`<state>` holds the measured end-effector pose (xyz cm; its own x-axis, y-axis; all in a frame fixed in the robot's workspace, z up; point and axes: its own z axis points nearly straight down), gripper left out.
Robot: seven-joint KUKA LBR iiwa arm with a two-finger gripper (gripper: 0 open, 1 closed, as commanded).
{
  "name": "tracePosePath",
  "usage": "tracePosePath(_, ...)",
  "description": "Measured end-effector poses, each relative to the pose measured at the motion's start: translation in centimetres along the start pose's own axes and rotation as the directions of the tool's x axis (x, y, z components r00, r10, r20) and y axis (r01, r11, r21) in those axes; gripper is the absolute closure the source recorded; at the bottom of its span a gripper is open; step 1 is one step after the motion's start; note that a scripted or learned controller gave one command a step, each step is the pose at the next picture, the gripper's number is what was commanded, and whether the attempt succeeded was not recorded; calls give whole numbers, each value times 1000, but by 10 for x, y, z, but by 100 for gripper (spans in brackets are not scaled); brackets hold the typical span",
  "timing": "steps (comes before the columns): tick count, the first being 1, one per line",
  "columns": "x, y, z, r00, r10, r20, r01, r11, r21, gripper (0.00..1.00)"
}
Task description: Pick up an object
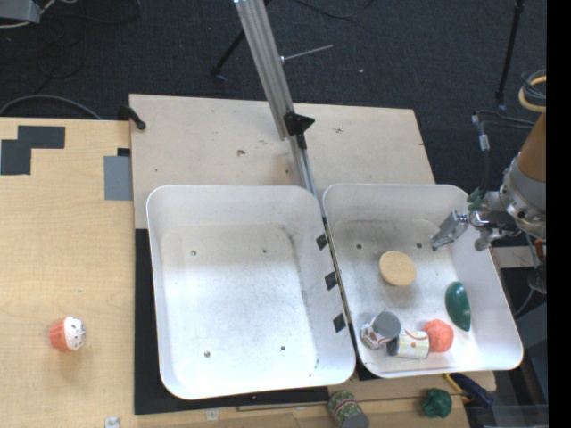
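Note:
The right bin (357,205) holds several small things: a tan round disc (397,268) near its middle, a dark green piece (458,304) by the right wall, and an orange-red ball (439,335), a white patterned cup (410,344) and a grey cup (385,325) clustered at the front. My gripper (464,236) hovers over the bin's right rear part, up and to the right of the disc. Its fingers (443,233) are spread, with nothing between them.
The left bin (178,205) sits beside the right one, with a slanted metal rail (272,69) rising behind the divide. A red and white toy (67,334) lies on the wooden bench at far left. Two green items (435,403) rest below the right bin's front edge.

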<state>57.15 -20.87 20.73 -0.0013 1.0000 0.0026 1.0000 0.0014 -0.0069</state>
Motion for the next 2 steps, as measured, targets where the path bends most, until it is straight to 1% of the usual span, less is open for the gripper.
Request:
tracePosePath(1,-5,2,62,1000,2,0,-2,1000,1,0)
tracePosePath(2,-4,1,116,1000,2,0,-2,1000,0,0)
